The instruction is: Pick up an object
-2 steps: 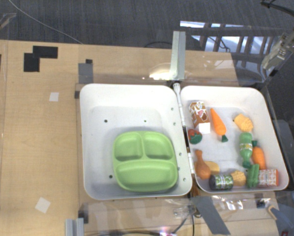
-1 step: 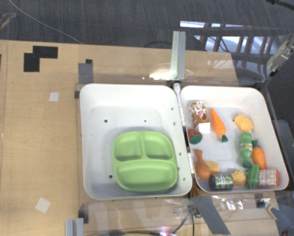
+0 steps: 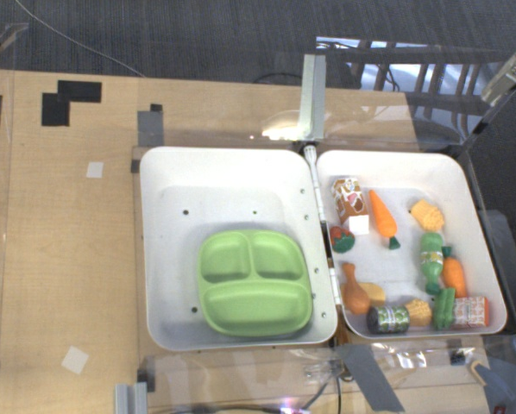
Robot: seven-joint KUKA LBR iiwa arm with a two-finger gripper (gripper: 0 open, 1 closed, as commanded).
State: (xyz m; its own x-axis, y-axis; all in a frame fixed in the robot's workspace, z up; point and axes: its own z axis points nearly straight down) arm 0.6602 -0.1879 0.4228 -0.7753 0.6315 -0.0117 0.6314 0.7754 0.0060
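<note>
In the right half of the frame, the right bin (image 3: pixel 465 176) holds every loose item you could pick. Along its left wall, top to bottom, you see a brown-and-white carton (image 3: pixel 349 196), a white cube (image 3: pixel 358 225) touching the carton's lower end, a red-and-green piece (image 3: pixel 342 240) and an orange drumstick (image 3: pixel 354 292). A carrot (image 3: pixel 380 214) lies just right of the carton, tip pointing down the frame. Toward the right wall sit a yellow corn piece (image 3: pixel 427 216), a green bottle (image 3: pixel 431 261) below it and an orange fruit (image 3: pixel 453 276) beside that. Along the bottom wall, left to right, are a dark can (image 3: pixel 388 319) on its side, a yellow piece (image 3: pixel 418 312), a green vegetable (image 3: pixel 444 309) and a red box (image 3: pixel 471 311), packed close together.

You cannot tell the gripper's opening or load from this view.

The left bin (image 3: pixel 180 188) carries a green divided plate (image 3: pixel 256 281), set toward its lower right. Both bins sit on a tan bench (image 3: pixel 59 257).
</note>
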